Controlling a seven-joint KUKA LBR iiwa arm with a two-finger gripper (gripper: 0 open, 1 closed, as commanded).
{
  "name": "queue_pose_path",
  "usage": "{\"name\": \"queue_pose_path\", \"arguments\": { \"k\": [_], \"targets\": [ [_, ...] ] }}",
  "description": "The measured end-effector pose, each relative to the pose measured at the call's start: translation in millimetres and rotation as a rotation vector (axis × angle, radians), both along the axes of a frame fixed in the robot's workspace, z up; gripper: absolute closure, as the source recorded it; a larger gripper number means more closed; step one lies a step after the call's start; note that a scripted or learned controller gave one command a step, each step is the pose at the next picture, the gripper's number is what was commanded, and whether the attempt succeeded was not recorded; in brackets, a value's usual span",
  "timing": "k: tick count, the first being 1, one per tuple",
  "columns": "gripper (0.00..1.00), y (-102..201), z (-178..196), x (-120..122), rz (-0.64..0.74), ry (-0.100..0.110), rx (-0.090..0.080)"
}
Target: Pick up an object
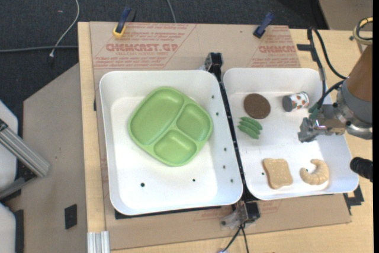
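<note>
In the right bin (278,77) lie a brown round cookie (257,105), a green pea pod (250,127), a slice of toast (277,173), a tan croissant-like pastry (315,173) and a small grey, white and orange cylinder (295,101). My gripper (309,129) hangs over the right side of this bin, between the cylinder and the pastry, and above the bin floor. No object shows between its tips. The left bin (118,186) holds a green divided plate (170,125).
The arm comes in from the right over the bin's right rim. Black cables run along the bench at the upper right. Blue clamps (122,21) hold the cardboard base at the back. A black divider bracket (214,62) sits between the bins.
</note>
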State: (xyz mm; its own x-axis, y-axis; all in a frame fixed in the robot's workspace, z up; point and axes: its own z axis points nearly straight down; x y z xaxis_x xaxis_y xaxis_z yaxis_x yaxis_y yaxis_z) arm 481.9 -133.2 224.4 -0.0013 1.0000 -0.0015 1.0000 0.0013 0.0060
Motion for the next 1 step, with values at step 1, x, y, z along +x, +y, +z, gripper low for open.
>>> {"name": "queue_pose_path", "arguments": {
  "k": [1],
  "targets": [
    [1.00,-7.8,52.0,8.3,0.000,-0.001,-0.001]
  ]
}}
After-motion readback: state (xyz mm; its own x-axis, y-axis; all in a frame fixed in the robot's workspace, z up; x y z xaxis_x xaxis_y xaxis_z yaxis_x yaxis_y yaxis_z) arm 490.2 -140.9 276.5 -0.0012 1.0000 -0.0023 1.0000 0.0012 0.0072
